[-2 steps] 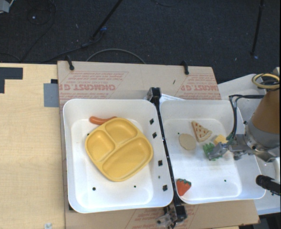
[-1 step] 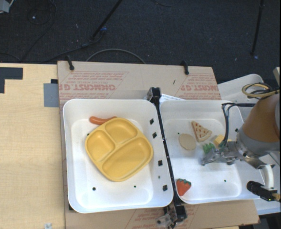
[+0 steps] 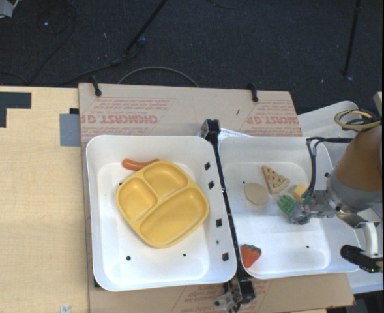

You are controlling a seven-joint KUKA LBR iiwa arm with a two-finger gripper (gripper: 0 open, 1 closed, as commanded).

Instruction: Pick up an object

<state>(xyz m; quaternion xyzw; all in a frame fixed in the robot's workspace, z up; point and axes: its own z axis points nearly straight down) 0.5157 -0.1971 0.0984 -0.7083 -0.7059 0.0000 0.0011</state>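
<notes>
A: Two white bins sit side by side on the tabletop (image 3: 35,201). The left bin (image 3: 107,253) carries a yellow divided plate (image 3: 162,203) with an orange sausage-like piece (image 3: 138,163) touching its upper rim. The right bin (image 3: 296,256) holds the smaller candidates: a beige disc (image 3: 256,193), a pizza-slice toy (image 3: 274,178), a green toy (image 3: 287,205), a small yellow piece (image 3: 300,191) and a strawberry (image 3: 251,255) at the lower left corner. What is the main risk?

B: Crowding, in my judgement. The green toy, yellow piece and bin wall lie close together, so a closing stroke could pinch two items, or nudge one aside and come up with nothing.

A: And the pincer (image 3: 300,214)?

B: It is low in the right bin, just beside or touching the green toy. How far it is open cannot be told, and no object is visibly held between its tips
</notes>
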